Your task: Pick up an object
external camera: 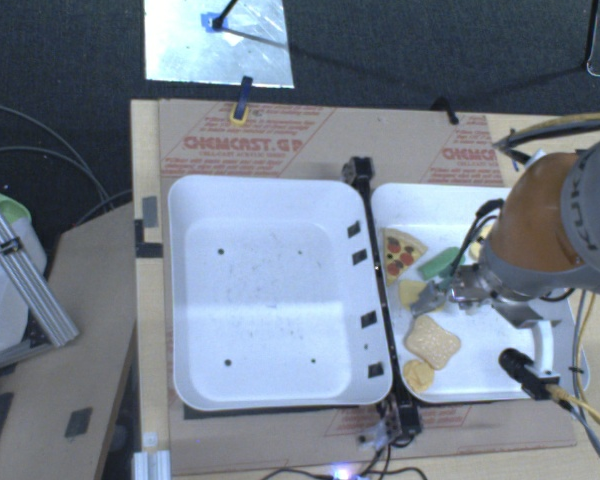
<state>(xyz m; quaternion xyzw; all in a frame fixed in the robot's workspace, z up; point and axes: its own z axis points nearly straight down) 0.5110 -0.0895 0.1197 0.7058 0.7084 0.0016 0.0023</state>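
Camera view from above puts my gripper point(432, 301) low inside the right bin point(450, 200), with my orange-banded wrist point(535, 218) leaning in over it from the right. Whether my jaws are parted or clenched I cannot tell; they are small, dark and half lost against the clutter, so I claim no hold on anything. 4 candidates sit bunched near the bin's left wall: a pizza slice toy point(402, 251), a green piece point(439, 262) just beside it, a tan bread slice point(432, 342) lower down and a small round cookie point(417, 373) near the front corner. My tips appear to hang between the green piece and the bread slice, near both. That crowding is the risk, I judge: closing here could nip 2 items at once, or pinch an edge and squirt the flat bread away. The divider wall is near too, so a sideways drift could knock it. The left bin point(270, 193) lies well apart.
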